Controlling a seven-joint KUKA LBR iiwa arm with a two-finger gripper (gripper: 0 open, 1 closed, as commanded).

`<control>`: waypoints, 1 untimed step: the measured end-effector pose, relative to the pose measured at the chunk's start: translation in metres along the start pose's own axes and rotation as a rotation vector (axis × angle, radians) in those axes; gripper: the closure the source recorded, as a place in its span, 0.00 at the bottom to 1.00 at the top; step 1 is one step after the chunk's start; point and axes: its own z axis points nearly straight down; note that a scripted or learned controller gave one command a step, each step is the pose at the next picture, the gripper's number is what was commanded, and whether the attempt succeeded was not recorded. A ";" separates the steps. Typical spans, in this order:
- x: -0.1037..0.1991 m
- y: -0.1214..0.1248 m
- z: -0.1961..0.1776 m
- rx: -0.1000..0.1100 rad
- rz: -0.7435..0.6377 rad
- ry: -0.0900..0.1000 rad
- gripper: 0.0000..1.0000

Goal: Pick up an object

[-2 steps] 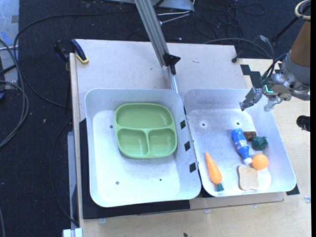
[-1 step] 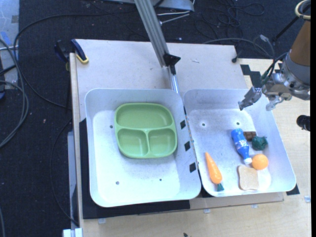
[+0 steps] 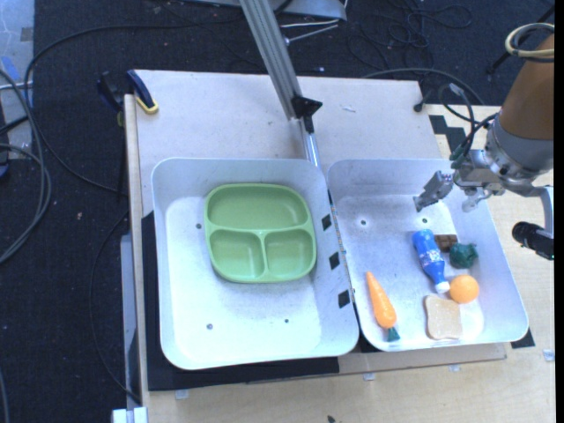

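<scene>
Gripper [image 3: 451, 192] over the right bin [image 3: 370, 192], fingers spread, nothing between them.

Candidate objects all sit below the gripper toward the bin's near edge: blue bottle [image 3: 431, 258] closest, just under the fingertips, lying at a slant with its cap end pointing down-right; small brown block [image 3: 446, 241] touching the bottle's right side; dark green piece [image 3: 463, 255] just right of that; orange ball [image 3: 463, 288] at the bottle's lower end, touching or nearly so; slice of bread [image 3: 442, 317] below the ball near the front rim; toy carrot [image 3: 382, 303] down-left of the gripper, apart from the rest, green tip toward the front rim; left bin [image 3: 176, 324] well to the gripper's left, holding a green three-compartment tray [image 3: 261, 232]; grey arm with orange band [image 3: 533, 95] comes in from the right, above the bin's right edge.
</scene>
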 end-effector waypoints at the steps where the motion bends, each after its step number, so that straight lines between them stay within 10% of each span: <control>1: 0.000 -0.006 0.063 0.002 0.001 0.001 0.00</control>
